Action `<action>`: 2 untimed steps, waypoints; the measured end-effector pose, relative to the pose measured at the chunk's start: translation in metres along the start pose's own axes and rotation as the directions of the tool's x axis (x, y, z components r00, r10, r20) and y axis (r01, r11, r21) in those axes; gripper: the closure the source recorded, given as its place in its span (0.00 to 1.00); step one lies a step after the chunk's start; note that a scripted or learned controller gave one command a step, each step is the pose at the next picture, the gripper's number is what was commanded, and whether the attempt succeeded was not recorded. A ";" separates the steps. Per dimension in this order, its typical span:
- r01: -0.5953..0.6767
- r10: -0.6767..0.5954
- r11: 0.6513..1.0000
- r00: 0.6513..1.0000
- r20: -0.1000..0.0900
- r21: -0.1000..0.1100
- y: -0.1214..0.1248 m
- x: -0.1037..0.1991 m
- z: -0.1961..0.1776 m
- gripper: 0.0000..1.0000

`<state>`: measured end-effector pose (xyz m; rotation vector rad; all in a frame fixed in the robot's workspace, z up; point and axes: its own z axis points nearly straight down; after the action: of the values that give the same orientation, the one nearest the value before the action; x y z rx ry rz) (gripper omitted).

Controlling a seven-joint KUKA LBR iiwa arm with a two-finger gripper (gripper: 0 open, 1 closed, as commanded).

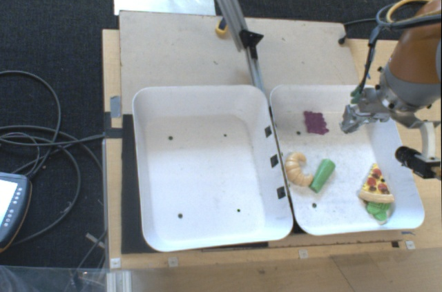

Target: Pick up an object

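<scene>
Gripper (350,121) over right bin (290,99), near purple piece (315,122). Finger state unclear. Croissant (298,169) touching green cylinder (322,174); pizza slice (376,185) by bin's right wall.

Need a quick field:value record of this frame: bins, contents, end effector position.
left bin: white, shallow, no loose items seen
right bin: white, shallow, holds four items
purple piece: upper area of right bin, lying flat
croissant: near the bin's left wall, touching the green cylinder
green cylinder: centre, tilted
pizza slice: lower right, lying over a green item
end effector: over right bin's upper area, right of the purple piece, nothing seen held
arm: enters from the right
</scene>
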<state>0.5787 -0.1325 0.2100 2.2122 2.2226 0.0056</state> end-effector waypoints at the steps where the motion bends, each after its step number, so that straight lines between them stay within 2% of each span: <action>1: 0.000 0.000 1.000 1.000 0.001 -0.003 0.002 -0.002 -0.065 1.00; 2: 0.005 -0.005 1.000 1.000 -0.002 0.003 0.022 0.052 -0.050 1.00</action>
<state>0.6004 -0.0799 0.2599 2.2095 2.2311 0.0046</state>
